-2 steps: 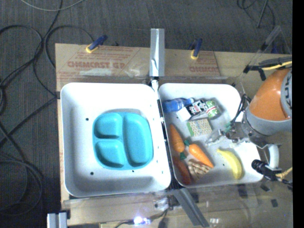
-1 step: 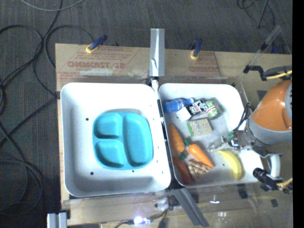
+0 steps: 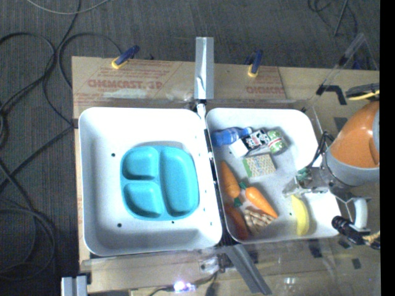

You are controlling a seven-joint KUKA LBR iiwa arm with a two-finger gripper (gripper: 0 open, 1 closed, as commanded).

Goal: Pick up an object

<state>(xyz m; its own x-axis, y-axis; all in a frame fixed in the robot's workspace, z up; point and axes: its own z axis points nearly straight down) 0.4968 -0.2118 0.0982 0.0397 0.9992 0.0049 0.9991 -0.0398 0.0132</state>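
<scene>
You'll find the gripper (image 3: 300, 184) hanging low at the right bin's (image 3: 290, 117) right side, just above the yellow banana-shaped toy (image 3: 300, 214), presumably lined up for it. Whether it is spread or pinching, I cannot tell.

Yellow banana (image 3: 300, 215) flat near the right bin's (image 3: 281, 117) front right corner.

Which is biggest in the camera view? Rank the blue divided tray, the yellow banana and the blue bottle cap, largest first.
1. Blue divided tray, by far the largest.
2. Yellow banana.
3. Blue bottle cap, which looks close to the banana in size, so that order is unsure.
</scene>
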